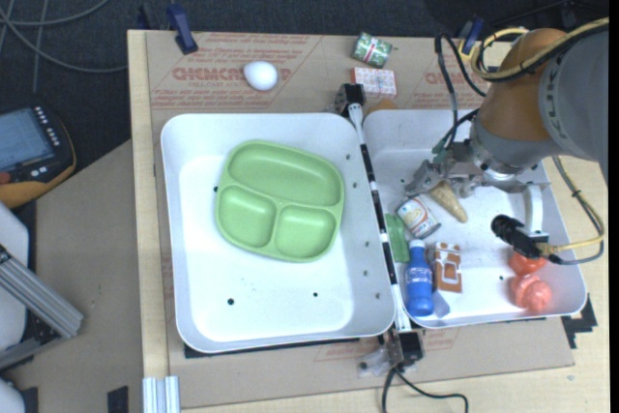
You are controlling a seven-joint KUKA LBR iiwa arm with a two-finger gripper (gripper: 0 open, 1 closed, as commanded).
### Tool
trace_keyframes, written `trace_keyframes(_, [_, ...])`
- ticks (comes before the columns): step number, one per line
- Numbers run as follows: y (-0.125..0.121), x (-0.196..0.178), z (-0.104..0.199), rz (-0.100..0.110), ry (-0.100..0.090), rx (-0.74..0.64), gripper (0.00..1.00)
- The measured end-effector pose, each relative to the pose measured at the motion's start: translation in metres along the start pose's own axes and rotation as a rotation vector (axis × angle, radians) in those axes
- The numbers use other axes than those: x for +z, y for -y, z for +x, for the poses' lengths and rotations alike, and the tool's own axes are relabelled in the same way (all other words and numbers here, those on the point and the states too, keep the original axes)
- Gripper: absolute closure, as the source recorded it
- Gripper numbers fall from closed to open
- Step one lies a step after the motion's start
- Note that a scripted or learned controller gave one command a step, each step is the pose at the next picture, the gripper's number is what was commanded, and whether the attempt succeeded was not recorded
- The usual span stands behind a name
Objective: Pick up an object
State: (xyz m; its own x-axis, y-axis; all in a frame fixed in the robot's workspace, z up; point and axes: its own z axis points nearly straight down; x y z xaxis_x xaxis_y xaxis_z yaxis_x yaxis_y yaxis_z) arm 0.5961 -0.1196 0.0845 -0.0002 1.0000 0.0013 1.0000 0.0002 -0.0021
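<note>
Gripper is low in the right bin, just above the cone and beside the can. Jaw state: cannot tell from here. Best to centre on one item, clear of neighbours, before closing.

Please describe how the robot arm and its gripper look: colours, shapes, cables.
The arm is thick and rounded, grey, with an orange band above the wrist. Black and yellow cables loop beside the band. Below it sits a grey metal gripper with slim fingers over the right white bin.
</note>
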Motion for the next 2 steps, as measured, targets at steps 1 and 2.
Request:
trace_keyframes(1, [0.000,-0.010,0.000,-0.002,0.000,0.001,1.00])
trace_keyframes(2, [-0.010,-0.101,0.052,-0.004,0.001,-0.001,1.00])
